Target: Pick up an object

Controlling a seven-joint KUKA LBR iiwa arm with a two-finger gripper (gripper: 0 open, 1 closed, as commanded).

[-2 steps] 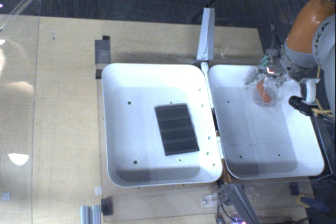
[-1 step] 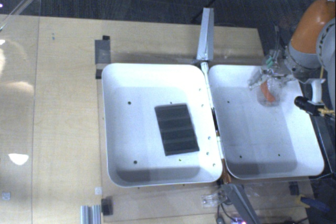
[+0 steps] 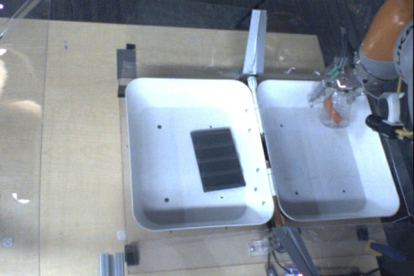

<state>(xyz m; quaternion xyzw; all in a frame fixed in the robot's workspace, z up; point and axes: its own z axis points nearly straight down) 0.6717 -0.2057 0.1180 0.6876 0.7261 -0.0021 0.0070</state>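
A dark grey ribbed rectangular block (image 3: 218,159) lies flat in the middle of the left bin (image 3: 149,203). My gripper (image 3: 331,87) hangs over the far right corner of the right bin (image 3: 381,203), at the end of the grey arm with its orange band (image 3: 387,26). Directly beneath the gripper sits a small clear object with an orange-red part (image 3: 334,112). It is touching or very near the gripper's tip. Whether it is held is hidden by the metal parts above it.
A grey metal post (image 3: 254,48) rises behind the seam between the two bins. A dark bracket (image 3: 126,64) sits at the left bin's far left corner. The wooden bench (image 3: 65,152) stretches out to the left.
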